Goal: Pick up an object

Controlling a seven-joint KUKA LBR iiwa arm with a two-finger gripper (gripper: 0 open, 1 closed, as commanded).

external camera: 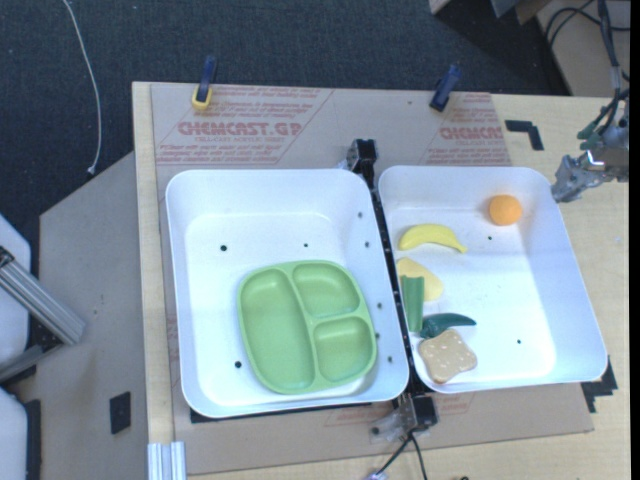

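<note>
Two white bins sit side by side on the tabletop [150,268]. Taking the right bin [540,348] as the landmark, the claw [578,173] hangs just outside its far right corner, over the rim, and I cannot tell from here how it stands. Inside that bin, an orange ball [505,209] lies near the far right corner, close to the claw but apart from it. A yellow banana [431,237] lies by the bin's left wall, with a pale yellow piece [422,274] and a green strip [412,302] just nearer. A dark green leafy piece [447,322] and a tan cracker [446,356] sit at the near left corner. Left of that bin, the left bin [200,218] holds a green divided tray [305,324].
</note>
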